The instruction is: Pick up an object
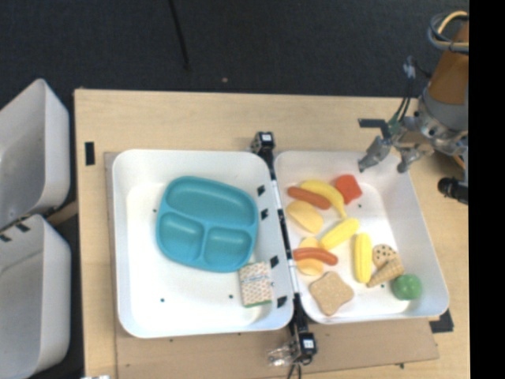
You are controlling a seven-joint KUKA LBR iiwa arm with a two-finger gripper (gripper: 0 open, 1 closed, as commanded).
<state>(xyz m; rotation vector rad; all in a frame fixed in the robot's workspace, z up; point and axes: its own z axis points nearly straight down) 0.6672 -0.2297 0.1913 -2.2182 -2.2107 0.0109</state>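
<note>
Step in hand: approach — the gripper (391, 155) hangs over the far right corner of the right bin (422, 235), nothing between its fingers.
Gripper: 2 dark fingers spread apart, pointing down and splayed; it looks open and wide, though at this slant the tips are small and I can only judge by the gap.
Arm: grey wrist with an orange band (450, 73), reaching in beyond the right bin's far right corner.
Candidate object: red block (347, 188) — the item nearest the gripper, lying just inside the right bin's far wall, beside a yellow banana (327, 196) and a sausage (309, 197).
Look of the block: small, squarish, flat-topped, bright red-orange; likely rigid plastic toy food, its straight sides a fair fit for 2 fingers.
Other right-bin items: yellow pieces near the bin's middle, a corn cob (362, 257), a bread slice (331, 293) and a green ball (406, 287) toward its near edge.
Left of the right bin: a left bin (130, 290) holding a teal divided plate (207, 223) and a small patterned packet (256, 283).
Next move calls for: shifting the gripper toward the right bin's centre, over the block, lowering with the fingers straddling it, clear of the banana — then closing and lifting.
Risk: crowding — the banana touches or nearly touches the block, so a finger may land on it.
</note>
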